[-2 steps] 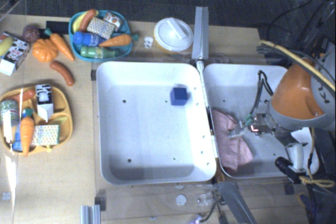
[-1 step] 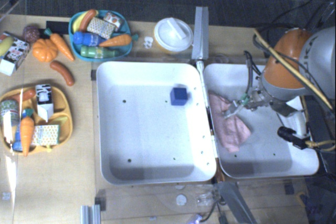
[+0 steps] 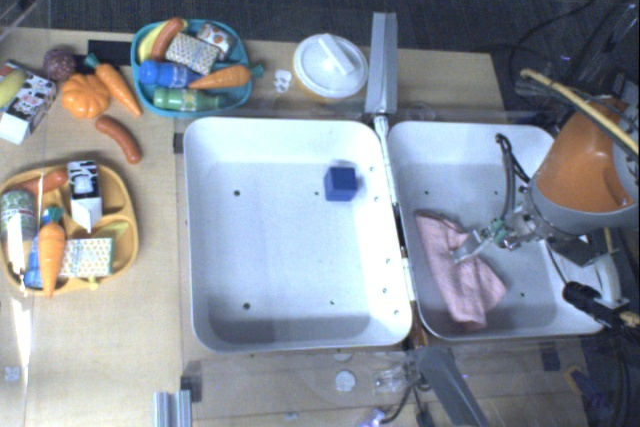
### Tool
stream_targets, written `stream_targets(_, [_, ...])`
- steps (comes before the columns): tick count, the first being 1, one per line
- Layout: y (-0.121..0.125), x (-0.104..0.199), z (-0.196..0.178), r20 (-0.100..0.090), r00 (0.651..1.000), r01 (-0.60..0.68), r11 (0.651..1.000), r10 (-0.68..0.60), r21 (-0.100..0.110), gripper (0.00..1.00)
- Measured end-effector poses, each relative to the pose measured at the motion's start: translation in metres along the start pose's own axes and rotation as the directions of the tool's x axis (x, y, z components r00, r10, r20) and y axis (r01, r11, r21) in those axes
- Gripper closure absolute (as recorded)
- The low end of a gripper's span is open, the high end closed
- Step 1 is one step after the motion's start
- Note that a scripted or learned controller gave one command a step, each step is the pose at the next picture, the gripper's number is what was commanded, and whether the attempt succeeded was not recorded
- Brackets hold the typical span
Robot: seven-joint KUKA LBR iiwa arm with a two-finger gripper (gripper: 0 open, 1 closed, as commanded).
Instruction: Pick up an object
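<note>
Over the right bin [image 3: 520, 150] I see my tool [image 3: 470, 247] low on the pink cloth [image 3: 455, 277], grip state I cannot tell, so I fear it lifts bare or snags a loose fold.

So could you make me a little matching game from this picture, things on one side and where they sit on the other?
Things:
1. blue block
2. pink cloth
3. white lid
4. tool

Places:
A. on the bench behind the bins
B. in the left bin
C. over the pink cloth
D. lying in the right bin

Pairs: 1-B, 2-D, 3-A, 4-C
</note>
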State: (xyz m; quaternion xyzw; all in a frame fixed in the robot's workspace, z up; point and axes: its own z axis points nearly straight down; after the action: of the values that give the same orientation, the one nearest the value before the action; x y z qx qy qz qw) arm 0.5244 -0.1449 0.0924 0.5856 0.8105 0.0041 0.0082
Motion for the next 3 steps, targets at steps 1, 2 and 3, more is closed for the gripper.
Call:
stream_targets(1, [-0.004, 0.018, -0.001, 0.004, 0.999, 0.042, 0.999, -0.042, -0.005, 0.0])
stream_targets(2, [0.081, 0.013, 0.002, -0.002, 0.933, -0.361, 0.933, 0.361, -0.001, 0.0])
stream_targets(3, [0.041, -0.015, 0.001, 0.001, 0.999, -0.033, 0.999, 0.033, -0.001, 0.0])
